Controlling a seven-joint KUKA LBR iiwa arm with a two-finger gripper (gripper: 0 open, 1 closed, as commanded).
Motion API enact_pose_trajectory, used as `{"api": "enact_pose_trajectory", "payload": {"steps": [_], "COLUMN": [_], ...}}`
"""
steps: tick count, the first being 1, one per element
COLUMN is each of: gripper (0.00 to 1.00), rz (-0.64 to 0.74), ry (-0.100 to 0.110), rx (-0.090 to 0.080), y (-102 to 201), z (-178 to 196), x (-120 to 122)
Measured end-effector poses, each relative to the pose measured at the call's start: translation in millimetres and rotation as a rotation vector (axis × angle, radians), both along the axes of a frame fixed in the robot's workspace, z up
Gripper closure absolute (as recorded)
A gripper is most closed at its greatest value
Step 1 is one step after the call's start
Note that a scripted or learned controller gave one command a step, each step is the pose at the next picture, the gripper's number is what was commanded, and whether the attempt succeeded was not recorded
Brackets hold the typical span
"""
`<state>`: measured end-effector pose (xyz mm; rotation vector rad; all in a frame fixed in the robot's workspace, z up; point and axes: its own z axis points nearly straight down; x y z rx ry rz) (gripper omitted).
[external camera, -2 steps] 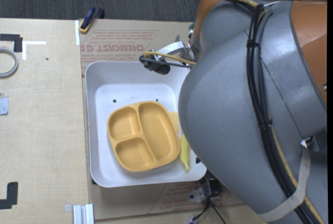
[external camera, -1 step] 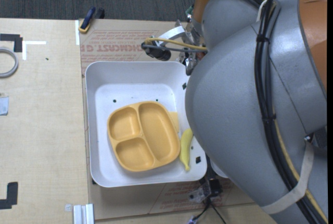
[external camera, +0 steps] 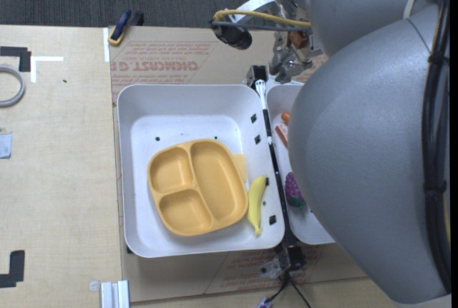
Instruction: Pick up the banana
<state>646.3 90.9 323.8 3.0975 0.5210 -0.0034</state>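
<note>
A yellow banana (external camera: pixel 256 205) lies in the left white bin (external camera: pixel 136 156), against the right wall, just right of the yellow divided plate (external camera: pixel 197 187). It points roughly up and down in the view, with its dark tip toward the top. The grey arm (external camera: pixel 372 120) looms large over the right bin and hides most of it. The gripper (external camera: pixel 286 59) sits near the top of the right bin, above the divider, well away from the banana; its end is tangled with cable and hard to read.
In the right bin (external camera: pixel 283 95) a purple grape bunch (external camera: pixel 293 187) and a slice of something orange-red (external camera: pixel 283 129) peek out beside the arm. A yellow cable (external camera: pixel 257 16) runs across the top. Brown cardboard (external camera: pixel 164 59) lies under the bins.
</note>
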Motion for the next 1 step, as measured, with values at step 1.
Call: {"api": "enact_pose_trajectory", "payload": {"steps": [1], "gripper": [1.00], "rz": [-0.058], "ry": [0.000], "rx": [0.000], "y": [13.6], "z": [-130.6], "x": [-18.1]}}
